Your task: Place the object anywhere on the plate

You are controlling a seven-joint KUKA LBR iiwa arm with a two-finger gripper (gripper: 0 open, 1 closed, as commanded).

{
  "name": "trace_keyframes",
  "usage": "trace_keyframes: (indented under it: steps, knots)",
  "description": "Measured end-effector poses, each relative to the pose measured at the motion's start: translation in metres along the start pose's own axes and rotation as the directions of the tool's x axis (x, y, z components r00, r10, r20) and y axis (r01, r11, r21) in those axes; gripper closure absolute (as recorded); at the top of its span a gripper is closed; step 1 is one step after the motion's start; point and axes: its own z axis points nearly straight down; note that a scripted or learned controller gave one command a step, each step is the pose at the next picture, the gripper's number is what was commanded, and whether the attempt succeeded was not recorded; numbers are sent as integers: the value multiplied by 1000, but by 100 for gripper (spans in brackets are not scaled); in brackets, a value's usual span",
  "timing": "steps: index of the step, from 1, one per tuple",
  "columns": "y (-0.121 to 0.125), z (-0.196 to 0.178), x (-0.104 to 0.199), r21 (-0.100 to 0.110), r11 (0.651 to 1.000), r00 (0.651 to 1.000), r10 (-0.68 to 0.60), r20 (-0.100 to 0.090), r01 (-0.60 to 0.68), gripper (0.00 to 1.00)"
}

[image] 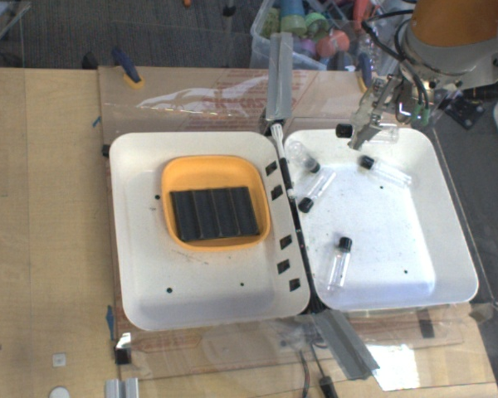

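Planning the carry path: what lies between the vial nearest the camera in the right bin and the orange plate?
In the camera view, between that vial and the plate lie bare bin floor and the bins' adjoining rims, marked with black tabs.

Bright even overhead light; soft shadows, slight blur.

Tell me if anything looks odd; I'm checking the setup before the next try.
The plate already bears a dark ribbed block. The clear vials lie scattered on their sides across the right bin. Nothing looks spilled or broken.
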Motion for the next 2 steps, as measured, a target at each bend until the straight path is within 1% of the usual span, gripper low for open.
trace_keyframes:
  steps: [1,2]
  knots:
    - [-20,-46,-8,0,968,968,-250,2,250,100]
    - [-89,-142,-19,1,959,959,-282,1,282,100]
